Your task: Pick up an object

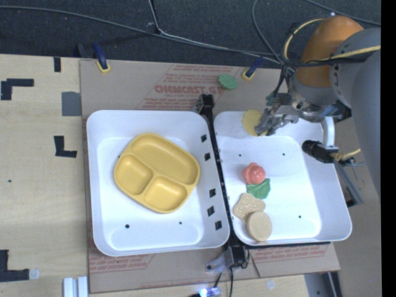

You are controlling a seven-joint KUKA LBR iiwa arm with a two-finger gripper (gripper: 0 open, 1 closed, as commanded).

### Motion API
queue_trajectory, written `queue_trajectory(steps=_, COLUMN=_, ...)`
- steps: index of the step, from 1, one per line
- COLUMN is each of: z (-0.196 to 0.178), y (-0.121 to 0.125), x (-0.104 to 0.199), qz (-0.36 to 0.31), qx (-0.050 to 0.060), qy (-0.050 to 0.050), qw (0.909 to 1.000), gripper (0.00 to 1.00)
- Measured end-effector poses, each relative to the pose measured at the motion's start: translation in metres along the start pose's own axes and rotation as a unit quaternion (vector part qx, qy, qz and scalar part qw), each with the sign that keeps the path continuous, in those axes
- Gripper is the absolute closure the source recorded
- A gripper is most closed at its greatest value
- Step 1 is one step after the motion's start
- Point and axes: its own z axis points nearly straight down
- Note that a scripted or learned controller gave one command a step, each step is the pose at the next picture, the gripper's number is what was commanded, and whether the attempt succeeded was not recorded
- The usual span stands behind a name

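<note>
My gripper (267, 126) hangs over the far edge of the right bin (312, 184), right beside a pale yellow round object (250, 121) that lies at that bin's back left corner. The fingertips touch or overlap that object's right side. Nearer the front of the same bin lie a red-pink rounded toy (253, 173), a green piece (260, 189) against it, a tan cracker-shaped piece (247, 205) and a tan round disc (259, 226).
The left bin (105, 166) holds a yellow divided tray (156, 172). A green ridged item (228, 81) lies on the cardboard behind the bins. Black clips line the divider between the bins (212, 166). Cables run across the dark floor at the back.
</note>
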Motion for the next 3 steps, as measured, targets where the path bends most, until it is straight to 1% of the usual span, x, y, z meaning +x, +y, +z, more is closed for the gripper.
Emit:
queue_trajectory(steps=1, z=-0.063, y=-0.002, x=0.004, qz=-0.001, qx=-0.001, qy=0.0, qw=1.0, gripper=1.0)
queue_trajectory(steps=2, z=-0.106, y=0.003, x=0.007, qz=0.0, qx=0.0, qy=0.0, qw=1.0, gripper=1.0)
queue_trajectory(steps=3, z=-0.09, y=-0.006, x=0.054, qz=-0.002, qx=0.003, qy=0.001, qw=1.0, gripper=1.0)
